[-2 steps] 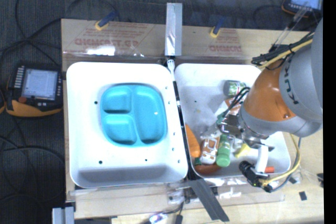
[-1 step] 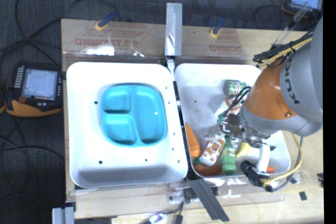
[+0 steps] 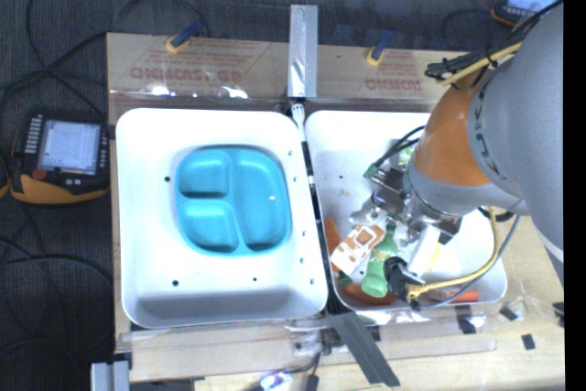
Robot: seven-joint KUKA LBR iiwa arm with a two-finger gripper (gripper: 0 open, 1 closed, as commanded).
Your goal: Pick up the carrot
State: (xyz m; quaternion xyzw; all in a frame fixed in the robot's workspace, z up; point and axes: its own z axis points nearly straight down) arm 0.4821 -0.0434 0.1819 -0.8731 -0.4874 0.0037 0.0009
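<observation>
Arm [image 3: 476, 151] reaches in from the right, wrist low over the right bin [image 3: 348, 137], orange band above the wrist facing up-left. Gripper [image 3: 385, 238] sits down in the clutter at the bin's front-left part; the tool body and cabling cover its business end, so whether it is spread or closed I cannot tell, and nothing is visibly held. Carrot: best guess is the orange-red piece [image 3: 335, 238] lying near the bin's left wall, just beside the gripper; judgement only, partly hidden. An orange-and-white item [image 3: 355, 249] lies just below-left of the gripper, touching or overlapping that orange piece, and a green item [image 3: 375, 275] sits next to it toward the front rim. A thin orange sliver [image 3: 462, 296] lies along the front wall, well apart; could be another toy. Objects are bunched into the front-left corner, likely why the wrist comes in tilted and so low there. Left bin [image 3: 146, 288] holds a blue divided tray [image 3: 231, 200], centred, away from the action. Step looks like descent or grasp attempt on the carrot. Risk: crowding means the neighbour gets nudged or grabbed instead.
</observation>
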